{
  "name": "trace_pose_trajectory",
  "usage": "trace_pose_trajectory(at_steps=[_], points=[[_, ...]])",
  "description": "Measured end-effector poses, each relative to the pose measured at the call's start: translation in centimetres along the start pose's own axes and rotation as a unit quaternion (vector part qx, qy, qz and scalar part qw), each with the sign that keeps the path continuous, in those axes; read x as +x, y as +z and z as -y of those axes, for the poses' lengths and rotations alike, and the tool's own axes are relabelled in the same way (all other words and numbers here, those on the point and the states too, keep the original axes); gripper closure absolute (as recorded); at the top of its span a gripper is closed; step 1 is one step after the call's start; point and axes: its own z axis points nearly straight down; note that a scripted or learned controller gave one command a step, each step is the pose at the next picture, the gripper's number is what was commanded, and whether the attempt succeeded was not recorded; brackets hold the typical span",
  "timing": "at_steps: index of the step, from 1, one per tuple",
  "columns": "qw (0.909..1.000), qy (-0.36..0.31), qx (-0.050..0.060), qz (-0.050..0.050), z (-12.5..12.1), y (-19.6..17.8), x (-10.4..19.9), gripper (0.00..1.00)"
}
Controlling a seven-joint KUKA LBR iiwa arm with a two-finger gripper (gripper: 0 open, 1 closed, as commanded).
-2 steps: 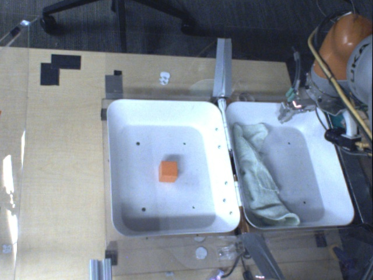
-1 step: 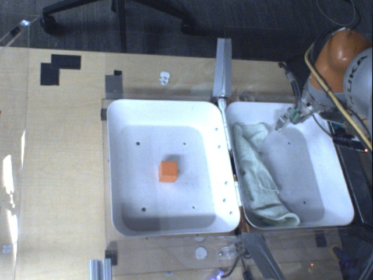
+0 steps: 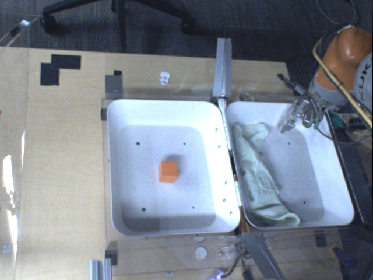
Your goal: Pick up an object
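Note:
An orange cube (image 3: 168, 171) lies near the middle of the left bin (image 3: 125, 121). A pale green cloth (image 3: 255, 174) lies crumpled along the left side of the right bin (image 3: 326, 174). My gripper (image 3: 297, 119) hovers over the right bin's far right corner, to the right of the cloth's top end and apart from it. Nothing shows between its fingers.
A metal divider post (image 3: 222, 69) stands behind the seam between the two bins. Black tape marks (image 3: 58, 67) sit on the wooden bench at the far left. Cables and the arm's orange band (image 3: 347, 45) crowd the far right.

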Motion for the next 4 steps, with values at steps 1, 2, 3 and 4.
trace_pose_trajectory(at_steps=[1,2,3,4], points=[[1.0,-0.005,0.0,-0.001,0.4,-3.8,0.9,1.0],[0.9999,-0.014,0.0,0.003,1.9,1.2,1.2,1.0],[0.999,0.045,0.0,0.0,2.3,-7.9,0.7,1.0],[0.9991,-0.043,0.0,0.003,2.9,1.0,1.9,1.0]])
